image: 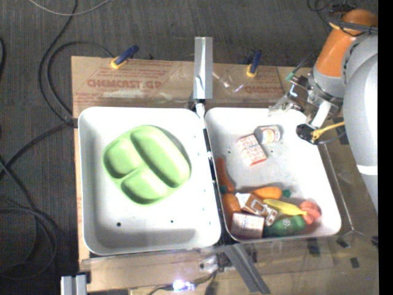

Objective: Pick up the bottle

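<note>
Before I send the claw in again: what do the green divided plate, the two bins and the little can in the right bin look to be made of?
Green plate: probably moulded plastic, matte, with soft rounded compartments and an even colour.
Left bin and right bin: likely thin formed plastic, white, with a smooth, slightly glossy look and rounded corners.
Can: seemingly metal, silvery sheen on its end, though it is small and could be a plastic toy.

You are looking down on a dark grey carpeted floor [153, 17], with thin pale cables [58, 8] looping across its upper left and darker cables [24, 158] trailing down the left side. On it stands the desk [92, 94], topped by a brown board printed with red lettering and held at its far edge by two clamps with blue and yellow handles [124, 56]. A pale upright post [203, 66] rises at the middle of that far edge, and a small bright light [179, 285] glows at the near edge.
</note>
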You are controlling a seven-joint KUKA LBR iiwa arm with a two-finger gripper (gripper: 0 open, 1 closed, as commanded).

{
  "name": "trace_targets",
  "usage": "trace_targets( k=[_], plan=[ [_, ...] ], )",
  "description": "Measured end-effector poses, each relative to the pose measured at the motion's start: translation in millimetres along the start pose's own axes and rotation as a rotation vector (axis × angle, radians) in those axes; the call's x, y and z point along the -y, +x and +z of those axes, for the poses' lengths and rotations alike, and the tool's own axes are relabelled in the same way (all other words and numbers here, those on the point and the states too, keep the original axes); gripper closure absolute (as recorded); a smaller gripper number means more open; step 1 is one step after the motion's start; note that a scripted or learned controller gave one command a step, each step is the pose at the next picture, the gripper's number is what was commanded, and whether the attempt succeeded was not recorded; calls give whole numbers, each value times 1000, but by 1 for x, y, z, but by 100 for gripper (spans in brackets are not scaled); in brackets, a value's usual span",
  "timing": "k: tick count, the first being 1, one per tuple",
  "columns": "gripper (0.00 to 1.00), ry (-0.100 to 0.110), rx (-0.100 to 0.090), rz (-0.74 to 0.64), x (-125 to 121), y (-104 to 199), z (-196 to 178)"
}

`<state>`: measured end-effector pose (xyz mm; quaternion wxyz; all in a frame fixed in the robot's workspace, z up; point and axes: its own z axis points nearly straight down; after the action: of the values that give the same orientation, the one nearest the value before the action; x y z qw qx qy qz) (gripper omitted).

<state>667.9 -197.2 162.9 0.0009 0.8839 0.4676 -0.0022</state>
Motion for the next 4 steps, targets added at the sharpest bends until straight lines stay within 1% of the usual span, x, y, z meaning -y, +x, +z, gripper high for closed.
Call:
trace_targets(
  k=[1,2,3,4],
  plan=[
    [0,-10,-5,165,3,10,23],
    [0,-2,-4,171,68,28,75],
    [100,-3,-8,171,68,29,65],
    [100,13,-10,3,33,-6,61]
  ],
)
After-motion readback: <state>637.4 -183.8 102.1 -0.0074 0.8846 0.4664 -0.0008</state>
